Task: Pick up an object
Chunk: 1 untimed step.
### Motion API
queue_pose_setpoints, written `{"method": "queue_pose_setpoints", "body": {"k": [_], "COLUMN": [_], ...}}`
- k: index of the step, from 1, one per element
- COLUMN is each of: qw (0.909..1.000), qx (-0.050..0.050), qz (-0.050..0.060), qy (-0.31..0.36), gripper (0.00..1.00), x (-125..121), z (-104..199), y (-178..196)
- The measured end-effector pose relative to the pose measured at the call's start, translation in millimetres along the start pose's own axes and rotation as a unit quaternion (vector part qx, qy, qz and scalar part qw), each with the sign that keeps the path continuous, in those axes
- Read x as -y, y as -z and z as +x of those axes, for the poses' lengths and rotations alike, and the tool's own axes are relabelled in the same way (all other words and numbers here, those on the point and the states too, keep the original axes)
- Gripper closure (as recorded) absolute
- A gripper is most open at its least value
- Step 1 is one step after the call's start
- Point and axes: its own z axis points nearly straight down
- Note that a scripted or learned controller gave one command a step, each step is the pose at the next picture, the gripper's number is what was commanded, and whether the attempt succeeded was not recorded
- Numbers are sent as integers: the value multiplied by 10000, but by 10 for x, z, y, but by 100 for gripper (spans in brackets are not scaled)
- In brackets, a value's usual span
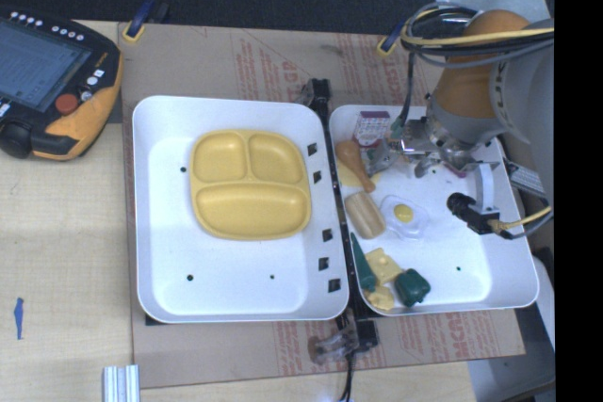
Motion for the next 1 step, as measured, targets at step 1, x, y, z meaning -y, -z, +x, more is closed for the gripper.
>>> {"method": "queue_pose_setpoints", "body": {"k": [1], "qw": [10000], "qx": [11], "qz": [7], "qy": [-38], "gripper": [0], "x": [1111], "z": [139], "y": [-148]}}
